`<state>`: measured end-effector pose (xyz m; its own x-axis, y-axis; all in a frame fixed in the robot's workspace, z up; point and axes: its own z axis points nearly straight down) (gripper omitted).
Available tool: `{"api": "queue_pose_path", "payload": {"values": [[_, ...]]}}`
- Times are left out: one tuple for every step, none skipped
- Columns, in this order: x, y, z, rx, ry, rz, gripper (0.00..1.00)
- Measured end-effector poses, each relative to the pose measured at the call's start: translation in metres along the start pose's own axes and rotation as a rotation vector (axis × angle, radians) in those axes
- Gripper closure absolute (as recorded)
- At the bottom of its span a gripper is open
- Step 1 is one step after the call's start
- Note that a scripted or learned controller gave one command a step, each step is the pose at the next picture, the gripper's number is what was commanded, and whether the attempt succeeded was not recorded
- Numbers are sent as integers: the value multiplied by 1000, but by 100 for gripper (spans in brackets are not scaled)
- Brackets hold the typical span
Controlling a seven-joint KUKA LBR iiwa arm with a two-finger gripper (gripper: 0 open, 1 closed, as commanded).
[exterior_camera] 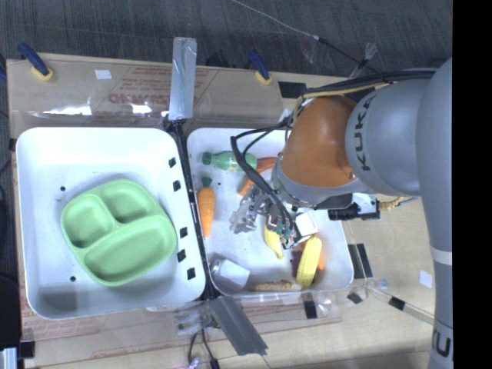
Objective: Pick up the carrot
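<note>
In the camera view, the carrot (206, 209) is seen lying in the right bin (219, 138), close to its left wall, its long axis running up and down the frame. The gripper (247, 220) is placed just to the carrot's right, apart from it; whether it is spread or closed cannot be told. The carrot is smooth, tapered and orange; a green divided plate (118, 230) is seen in the left bin (31, 148).

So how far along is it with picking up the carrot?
Done: the arm has reached into the right bin. In hand: the gripper hovers beside the carrot, which lies flat near the bin's left wall, nothing visibly between the fingers. Left: closing on the carrot and lifting it.
</note>
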<state>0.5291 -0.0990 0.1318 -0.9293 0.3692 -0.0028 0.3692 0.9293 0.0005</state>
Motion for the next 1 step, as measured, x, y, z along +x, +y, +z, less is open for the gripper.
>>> {"api": "queue_pose_path", "payload": {"values": [[3,112,-63,-5,-3,-39,100]]}}
